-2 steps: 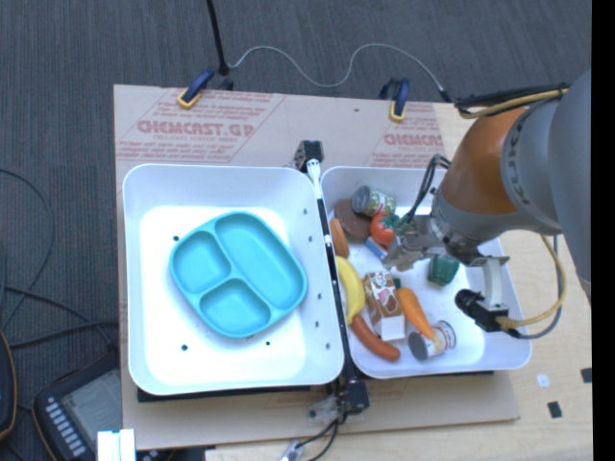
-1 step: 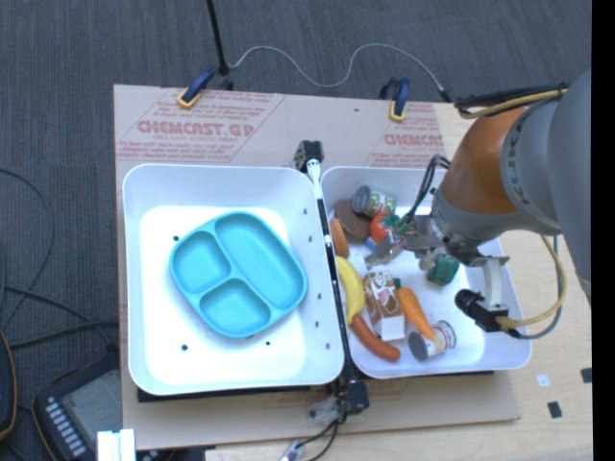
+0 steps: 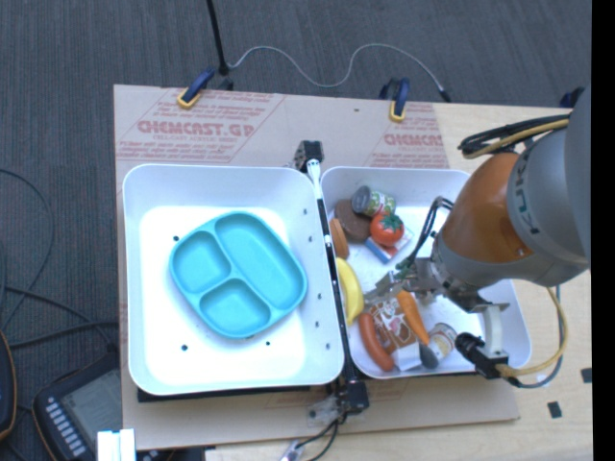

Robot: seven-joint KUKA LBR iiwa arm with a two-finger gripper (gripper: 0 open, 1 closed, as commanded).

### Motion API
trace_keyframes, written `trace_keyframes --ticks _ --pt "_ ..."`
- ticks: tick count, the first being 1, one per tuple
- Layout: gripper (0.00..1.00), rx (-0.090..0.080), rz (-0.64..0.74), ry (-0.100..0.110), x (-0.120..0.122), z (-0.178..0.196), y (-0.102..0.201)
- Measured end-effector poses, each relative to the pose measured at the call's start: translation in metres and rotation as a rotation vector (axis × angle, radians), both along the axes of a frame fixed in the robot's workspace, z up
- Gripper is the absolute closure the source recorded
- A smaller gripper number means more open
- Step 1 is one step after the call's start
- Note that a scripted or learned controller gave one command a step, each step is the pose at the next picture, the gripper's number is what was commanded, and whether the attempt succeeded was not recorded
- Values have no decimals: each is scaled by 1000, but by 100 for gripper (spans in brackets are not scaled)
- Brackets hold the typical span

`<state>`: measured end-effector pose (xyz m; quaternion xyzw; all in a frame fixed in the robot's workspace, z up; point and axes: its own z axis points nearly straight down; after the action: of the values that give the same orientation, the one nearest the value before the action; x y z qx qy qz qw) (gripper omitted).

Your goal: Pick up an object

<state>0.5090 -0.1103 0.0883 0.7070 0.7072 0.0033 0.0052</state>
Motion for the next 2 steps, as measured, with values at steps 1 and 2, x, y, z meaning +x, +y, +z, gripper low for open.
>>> trace_keyframes --ticks 1,2 --pt "100 -1 -2 -3 1 11 -1" --pt "100 -1 -2 -3 1 20 -1"
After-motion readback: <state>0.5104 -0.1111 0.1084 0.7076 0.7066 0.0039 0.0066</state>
